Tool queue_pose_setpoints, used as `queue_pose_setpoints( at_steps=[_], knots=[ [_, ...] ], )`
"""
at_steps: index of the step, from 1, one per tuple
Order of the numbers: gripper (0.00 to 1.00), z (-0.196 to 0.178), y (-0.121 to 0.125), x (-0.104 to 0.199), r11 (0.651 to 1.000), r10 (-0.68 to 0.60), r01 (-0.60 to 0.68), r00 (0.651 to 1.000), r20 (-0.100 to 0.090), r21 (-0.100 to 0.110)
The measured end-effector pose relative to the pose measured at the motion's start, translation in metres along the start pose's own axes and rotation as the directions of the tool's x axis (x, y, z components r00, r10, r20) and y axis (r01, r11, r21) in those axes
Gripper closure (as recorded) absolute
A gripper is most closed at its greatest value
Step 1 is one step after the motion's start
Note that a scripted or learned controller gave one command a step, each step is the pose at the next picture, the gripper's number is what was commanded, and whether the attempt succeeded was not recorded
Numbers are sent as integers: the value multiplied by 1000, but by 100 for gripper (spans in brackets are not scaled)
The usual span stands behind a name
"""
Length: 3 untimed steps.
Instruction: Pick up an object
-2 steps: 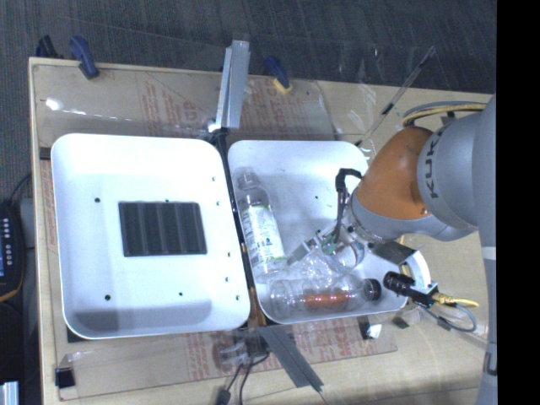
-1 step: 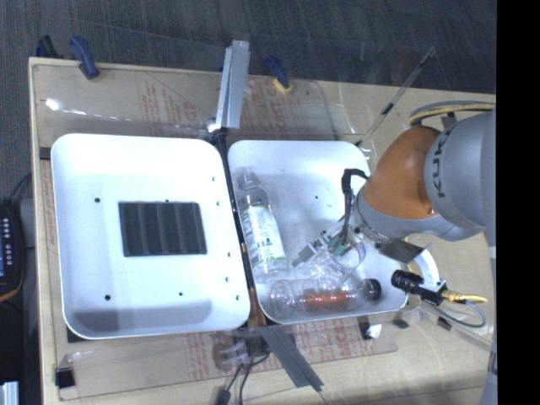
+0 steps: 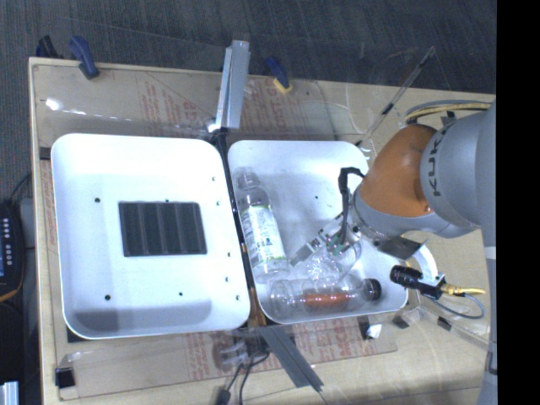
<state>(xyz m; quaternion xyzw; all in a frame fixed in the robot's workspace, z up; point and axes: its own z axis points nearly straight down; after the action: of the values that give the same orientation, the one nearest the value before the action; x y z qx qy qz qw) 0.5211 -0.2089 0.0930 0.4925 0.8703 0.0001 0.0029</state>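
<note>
Dark grey carpet is showing behind a pale table [image 3: 126, 99] printed with red lettering. A blue clamp [image 3: 83, 56] is gripping the table's far edge at the left.

The left bin [image 3: 84, 167] is sitting on the table's left half. A black ribbed panel [image 3: 163, 229] is lying flat near its middle.

A grey metal bar [image 3: 232, 83] is sticking out past the far edge, above the seam where the two bins are meeting.

The right bin [image 3: 295, 163] is holding the task items:
- A clear bottle [image 3: 257, 224] with a pale label is lying lengthwise along the left wall, just beside it.
- A second clear bottle [image 3: 321, 297], with reddish-brown contents and a dark cap pointing right, is lying along the near wall.
- A crumpled clear plastic piece [image 3: 323, 267] is lying right of the bin's middle, just beyond the second bottle. I cannot tell whether it is touching that bottle.

Both bottles are resting on the bin floor.

The arm [image 3: 456, 175] is reaching in from the right, and its orange band [image 3: 403, 180] is hanging over the bin's right wall. The jaws are pointing down at the crumpled plastic piece. Jaw state: cannot tell, because glare and the clear plastic are hiding the tips. I also cannot tell whether the jaws are making contact with the plastic.
</note>
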Motion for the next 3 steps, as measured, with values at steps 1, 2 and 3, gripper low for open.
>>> queue_pose_setpoints(
  at_steps=[1,2,3],
  knots=[
    [100,-11,1,-1,1000,-4,4,1000,5,-3],
    [0,-11,1,-1,1000,-4,4,1000,6,-3],
    [0,-1,-4,3,1000,-4,4,1000,-3,0]
  ],
)
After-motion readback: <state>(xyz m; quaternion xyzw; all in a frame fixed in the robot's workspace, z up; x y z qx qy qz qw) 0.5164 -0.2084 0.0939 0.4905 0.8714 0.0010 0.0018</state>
